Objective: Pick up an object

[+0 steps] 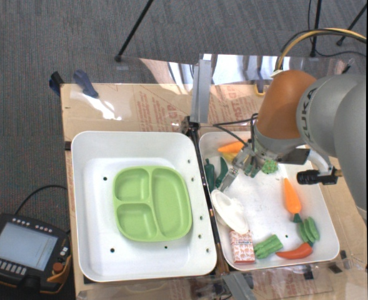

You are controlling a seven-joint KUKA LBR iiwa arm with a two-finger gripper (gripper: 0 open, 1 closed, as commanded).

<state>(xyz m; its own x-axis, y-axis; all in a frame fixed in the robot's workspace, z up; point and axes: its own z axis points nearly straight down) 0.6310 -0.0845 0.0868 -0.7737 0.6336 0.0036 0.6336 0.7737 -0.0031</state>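
Camera view showed the gripper (pixel 241 166) low in the right bin (pixel 331 230), near its upper left corner; whether it was apart or together could not be told. Nothing visibly lifted: carrot (pixel 292 197), white piece (pixel 229 210) and small box (pixel 242 246) lay on the floor, so the pick seemed not yet made.

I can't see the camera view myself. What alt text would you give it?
A grey robot arm with an orange band lowers its gripper into the right white bin, which holds toy food: carrot, red pepper, small pink carton. The left bin holds a green divided plate.
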